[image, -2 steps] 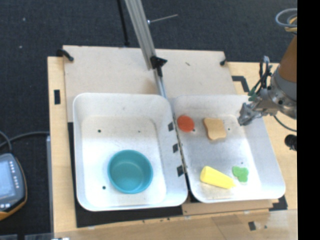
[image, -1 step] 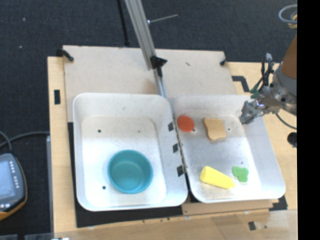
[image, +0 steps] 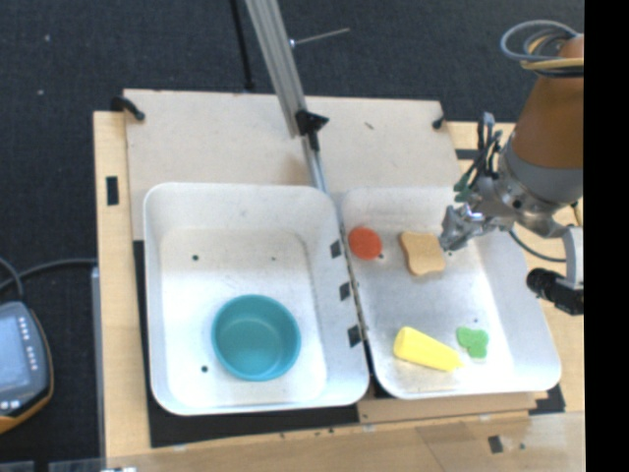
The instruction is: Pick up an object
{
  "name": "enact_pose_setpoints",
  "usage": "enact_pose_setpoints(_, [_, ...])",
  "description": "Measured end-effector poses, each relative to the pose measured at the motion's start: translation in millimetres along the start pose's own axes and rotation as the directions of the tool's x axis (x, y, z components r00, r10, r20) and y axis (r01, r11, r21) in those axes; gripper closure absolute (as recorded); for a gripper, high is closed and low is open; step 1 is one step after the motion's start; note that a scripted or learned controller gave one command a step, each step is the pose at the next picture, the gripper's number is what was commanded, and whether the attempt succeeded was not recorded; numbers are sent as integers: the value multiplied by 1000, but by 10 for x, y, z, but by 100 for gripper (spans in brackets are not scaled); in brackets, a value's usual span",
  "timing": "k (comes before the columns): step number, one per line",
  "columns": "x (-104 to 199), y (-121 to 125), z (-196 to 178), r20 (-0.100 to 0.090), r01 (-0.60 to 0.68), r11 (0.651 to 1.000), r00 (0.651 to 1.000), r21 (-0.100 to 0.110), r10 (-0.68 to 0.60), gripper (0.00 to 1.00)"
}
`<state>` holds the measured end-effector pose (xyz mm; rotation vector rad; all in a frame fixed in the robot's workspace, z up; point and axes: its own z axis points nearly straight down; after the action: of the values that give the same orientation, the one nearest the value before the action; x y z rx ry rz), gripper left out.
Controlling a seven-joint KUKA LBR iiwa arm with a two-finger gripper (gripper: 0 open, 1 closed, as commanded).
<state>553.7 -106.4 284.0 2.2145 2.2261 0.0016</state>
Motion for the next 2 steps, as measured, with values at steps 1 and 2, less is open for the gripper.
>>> enact_pose_setpoints(1, [472, -24, 174, -1, 1, 1000, 1000, 1, -1, 100])
enact_pose_setpoints(2, [1051, 14, 149, -2, 3, 1000, 1000, -1, -3, 100])
